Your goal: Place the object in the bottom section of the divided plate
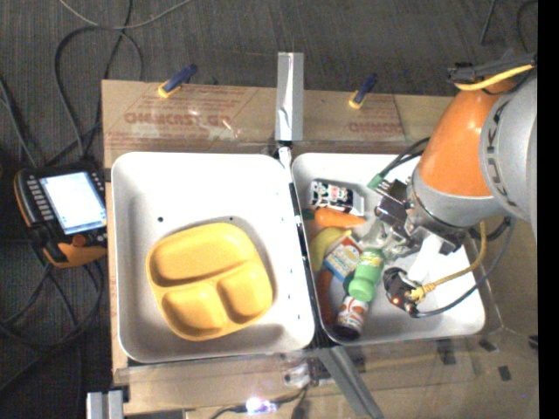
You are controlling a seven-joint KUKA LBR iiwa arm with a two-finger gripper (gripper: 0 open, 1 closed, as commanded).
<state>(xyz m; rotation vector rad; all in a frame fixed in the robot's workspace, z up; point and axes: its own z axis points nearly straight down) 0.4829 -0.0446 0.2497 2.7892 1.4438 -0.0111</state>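
Clearly yellow, three-sectioned divided plate (210, 278)

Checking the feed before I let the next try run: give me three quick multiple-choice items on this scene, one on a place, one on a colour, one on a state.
1. Where does the divided plate lie?
A. In the left bin
B. In the right bin
C. On the floor

2. What colour is the divided plate?
A. Blue
B. Yellow
C. Red

3. What do the plate's sections hold?
A. A green bottle
B. A carrot
C. Nothing

Answers:
1. A, the plate sits in the left bin, while the arm hangs over the right bin.
2. B, the plate is plain yellow.
3. C, all sections look bare; the green bottle lies among the clutter in the right bin.
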